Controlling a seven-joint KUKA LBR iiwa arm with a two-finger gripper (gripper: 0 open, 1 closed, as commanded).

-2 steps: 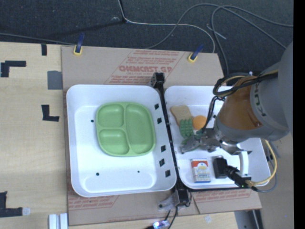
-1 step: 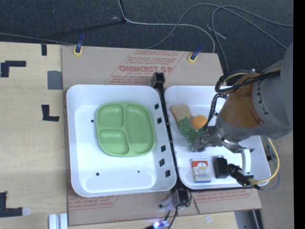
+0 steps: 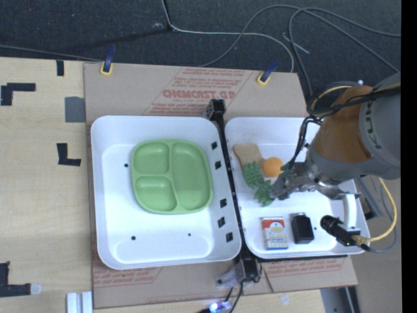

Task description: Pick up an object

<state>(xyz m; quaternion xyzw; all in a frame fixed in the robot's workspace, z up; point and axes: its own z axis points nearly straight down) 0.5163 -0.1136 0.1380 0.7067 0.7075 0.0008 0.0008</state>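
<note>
While the gripper [image 3: 285, 186] sits low in the right bin [image 3: 339, 253], right at the green leafy toy [image 3: 257, 182] and beside the orange ball [image 3: 272, 166], nothing is lifted yet. Claw state: cannot tell from up here (arm body blocks it). Tan block [image 3: 246, 152], small carton [image 3: 274, 232] and black box [image 3: 302, 228] lie untouched nearby. Left bin [image 3: 111, 142] has the green divided plate [image 3: 172, 176]. Grasp and lift both left, I'd judge.
</note>
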